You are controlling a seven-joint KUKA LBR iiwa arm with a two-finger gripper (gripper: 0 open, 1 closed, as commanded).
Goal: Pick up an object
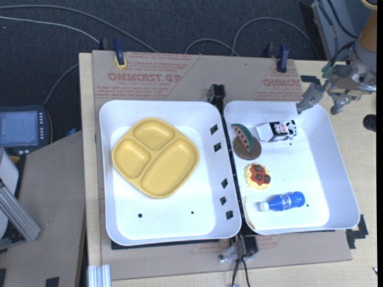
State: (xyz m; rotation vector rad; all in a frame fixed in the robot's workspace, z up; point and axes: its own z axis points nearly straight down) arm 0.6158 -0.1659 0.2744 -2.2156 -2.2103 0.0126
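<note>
White right bin (335, 178) has bare floor along its right edge; gripper (324, 100) hangs over the top rim, fingers spread, holding nothing.

A: Count, bins? 
B: Two white bins (119, 220); one yellow divided plate (155, 157).
A: Small items?
B: One blue bottle (284, 202), one pizza toy (257, 176), one watermelon slice (245, 141), one black-and-white carton (276, 130)

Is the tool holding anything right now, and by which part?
Nothing is held. The tool hangs open above the right bin's far corner, apart from every object.
</note>
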